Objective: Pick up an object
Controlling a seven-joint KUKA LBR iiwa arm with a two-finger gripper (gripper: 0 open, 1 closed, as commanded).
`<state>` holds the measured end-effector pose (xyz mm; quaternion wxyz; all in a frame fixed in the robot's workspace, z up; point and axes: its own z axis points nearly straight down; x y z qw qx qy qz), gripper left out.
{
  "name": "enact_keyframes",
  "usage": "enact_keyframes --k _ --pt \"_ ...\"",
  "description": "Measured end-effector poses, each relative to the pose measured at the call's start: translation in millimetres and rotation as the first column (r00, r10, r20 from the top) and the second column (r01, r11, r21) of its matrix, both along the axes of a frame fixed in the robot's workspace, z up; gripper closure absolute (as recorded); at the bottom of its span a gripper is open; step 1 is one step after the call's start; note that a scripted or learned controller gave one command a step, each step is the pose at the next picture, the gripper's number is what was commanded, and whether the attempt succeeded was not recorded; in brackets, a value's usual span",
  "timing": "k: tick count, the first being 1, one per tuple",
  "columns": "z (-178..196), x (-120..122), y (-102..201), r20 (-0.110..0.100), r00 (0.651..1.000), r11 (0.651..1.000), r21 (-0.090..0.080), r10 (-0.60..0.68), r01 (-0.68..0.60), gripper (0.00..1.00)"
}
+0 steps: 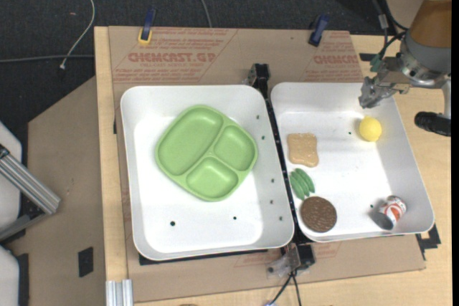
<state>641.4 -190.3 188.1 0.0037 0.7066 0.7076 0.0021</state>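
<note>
Two white bins (143, 226) are set side by side; the gripper (373, 95) is poised at the right bin's far edge, just beyond the yellow ball (370, 129). Finger state cannot be told.

The green divided plate (206, 152) is looking like smooth plastic — faintly glossy. The white bins (143, 218) are showing matt.

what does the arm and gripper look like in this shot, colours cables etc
The arm enters at the upper right: a rounded tan-orange band sits above a grey metallic wrist ring. Below it the gripper is a small, dark grey, blocky metal assembly. Dark cables run alongside the arm, and a pale looped cable curls at the top corner. No markings are legible.
</note>
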Motion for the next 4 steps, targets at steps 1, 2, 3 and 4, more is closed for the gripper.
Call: enact_keyframes --k 1,2,3,4 --pt "49 8 -5 0.0 1.0 1.0 0.0 0.0 0.0 1.0" --pt "75 9 -5 -0.003 1.0 1.0 0.001 0.0 0.0 1.0" --pt "67 10 43 -0.01 1.0 1.0 0.005 0.004 -0.004 1.0" --pt "52 1 93 -0.011 1.0 1.0 0.005 0.004 -0.004 1.0"
